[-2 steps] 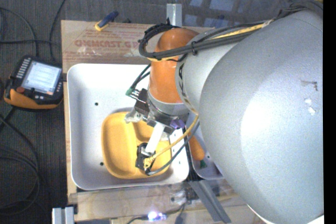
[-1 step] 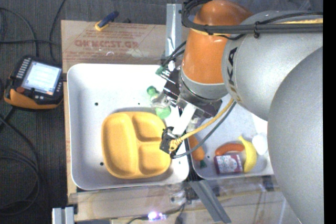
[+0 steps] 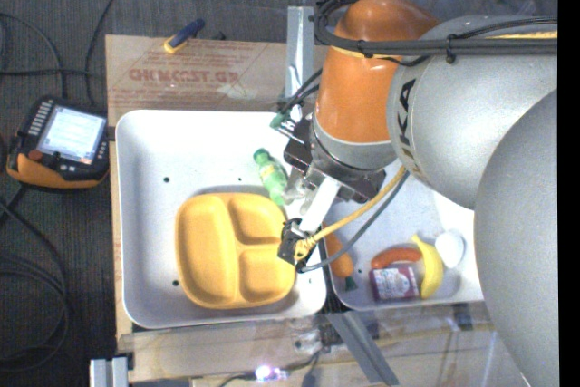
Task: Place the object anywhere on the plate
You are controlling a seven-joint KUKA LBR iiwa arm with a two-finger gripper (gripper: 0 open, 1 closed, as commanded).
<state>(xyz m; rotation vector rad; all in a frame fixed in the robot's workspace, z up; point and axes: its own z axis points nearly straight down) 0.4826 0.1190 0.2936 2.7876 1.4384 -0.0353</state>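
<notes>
Green bottle (image 3: 269, 173): sits in the left bin (image 3: 154, 195), off the plate, just past its far right corner and close against my pincer.
Plate (image 3: 210, 260): yellow with three compartments, lies on the left bin's floor towards the near wall; nothing rests on it.
My pincer (image 3: 292, 160): hangs over the left bin's right side, next to the bottle. I cannot tell how wide it is open, or whether it has hold of the bottle, because my own wrist covers it.
My arm: the orange band and grey links reach in from the right, across the wall between the two bins.
Right bin (image 3: 355, 293): holds a red sauce bottle (image 3: 395, 282), a banana (image 3: 431, 266) touching it, a white egg-shaped piece (image 3: 449, 247) and an orange carrot (image 3: 341, 264).
Beyond the bins: a cardboard sheet (image 3: 208, 72) with red print; a control pendant (image 3: 59, 145) with a lit screen lies on the floor to the left.
</notes>
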